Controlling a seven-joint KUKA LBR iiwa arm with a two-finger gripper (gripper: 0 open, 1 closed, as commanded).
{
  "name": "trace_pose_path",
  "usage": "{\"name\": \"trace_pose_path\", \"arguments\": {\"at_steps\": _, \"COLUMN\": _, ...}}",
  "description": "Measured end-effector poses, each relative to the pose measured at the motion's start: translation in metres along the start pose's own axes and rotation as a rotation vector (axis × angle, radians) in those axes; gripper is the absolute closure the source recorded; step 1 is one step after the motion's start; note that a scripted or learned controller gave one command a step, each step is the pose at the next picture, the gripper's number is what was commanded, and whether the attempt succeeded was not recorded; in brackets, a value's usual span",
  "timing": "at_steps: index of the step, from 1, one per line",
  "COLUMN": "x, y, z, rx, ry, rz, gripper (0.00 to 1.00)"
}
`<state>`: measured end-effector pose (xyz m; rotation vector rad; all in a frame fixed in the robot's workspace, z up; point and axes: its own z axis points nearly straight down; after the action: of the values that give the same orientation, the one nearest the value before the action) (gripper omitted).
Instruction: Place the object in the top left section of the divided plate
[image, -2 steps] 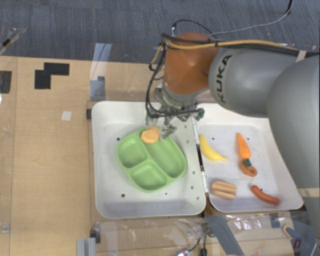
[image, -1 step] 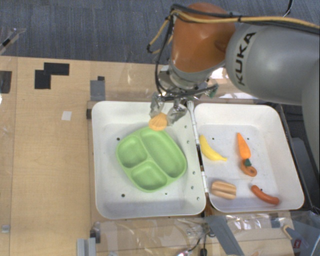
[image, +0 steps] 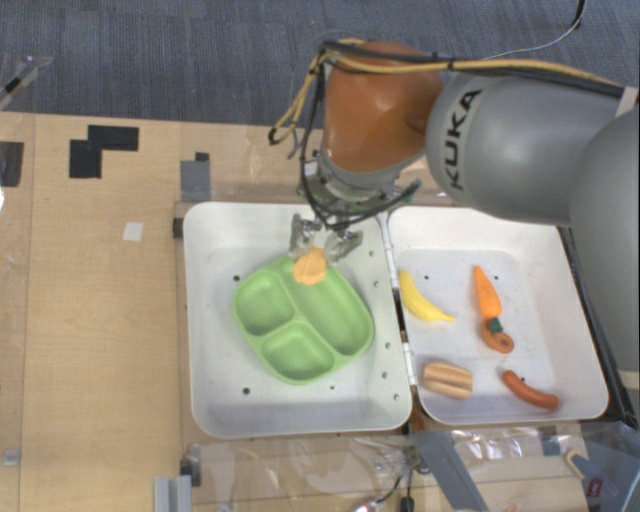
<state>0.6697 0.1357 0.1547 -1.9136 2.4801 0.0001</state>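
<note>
A green divided plate (image: 262, 322) with three sections lies tilted in the left bin (image: 215, 390). A small orange object (image: 310, 267) rests at the plate's far rim, where the upper left and right sections meet. My gripper (image: 322, 240) hangs directly above and just behind it, its fingers spread apart. The object lies below the fingertips, not pinched between them. The orange wrist and grey arm cover the bin's far edge.
The right bin (image: 560, 250) holds a yellow banana (image: 424, 303), an orange carrot (image: 487, 295), a brown ring-like piece (image: 498, 341), a hot dog bun (image: 446, 379) and a red sausage (image: 530, 391). A ridge (image: 395, 300) separates the two bins.
</note>
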Motion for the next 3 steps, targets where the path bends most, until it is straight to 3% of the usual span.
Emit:
{"name": "trace_pose_path", "arguments": {"at_steps": 1, "x": -0.042, "y": 0.014, "z": 0.03, "rx": -0.001, "ry": -0.001, "rz": -0.374, "gripper": 1.0}}
{"name": "trace_pose_path", "arguments": {"at_steps": 2, "x": 0.022, "y": -0.006, "z": -0.033, "rx": 0.001, "ry": 0.0, "rz": -0.64, "gripper": 1.0}}
{"name": "trace_pose_path", "arguments": {"at_steps": 3, "x": -0.027, "y": 0.008, "z": -0.031, "rx": -0.003, "ry": -0.001, "rz": -1.214, "gripper": 1.0}}
